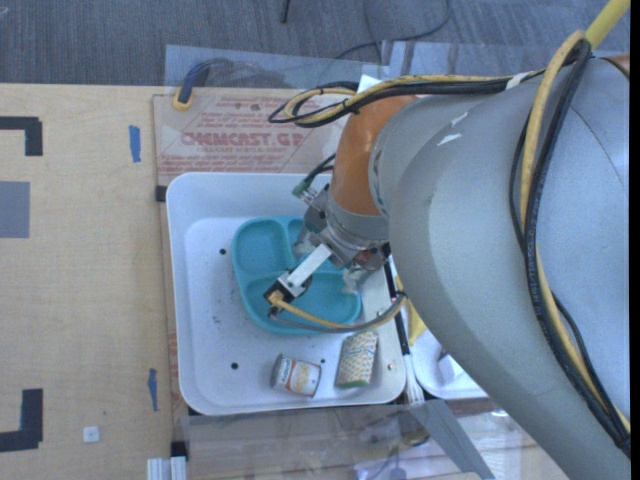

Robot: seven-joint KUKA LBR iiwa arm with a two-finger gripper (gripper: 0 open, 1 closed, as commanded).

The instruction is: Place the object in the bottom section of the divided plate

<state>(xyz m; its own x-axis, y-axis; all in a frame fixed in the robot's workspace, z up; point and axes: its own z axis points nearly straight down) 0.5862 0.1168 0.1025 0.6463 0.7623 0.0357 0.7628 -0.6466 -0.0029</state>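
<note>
A teal divided plate [258, 258] lies in the left white bin [195, 268], with its right part covered by the arm. My gripper [352, 271] hangs over the plate's right side, below the orange wrist band. Nothing shows between its tips from this angle. On the bin floor below the plate, a small can [295, 375] with a white and orange label lies on its side. A pale patterned packet [357, 358] stands just to its right.
The big grey arm covers most of the right bin [440, 373], leaving a corner showing. A brown printed board [240, 133] lies behind the left bin. Bare wooden bench [80, 268] stretches to the left.
</note>
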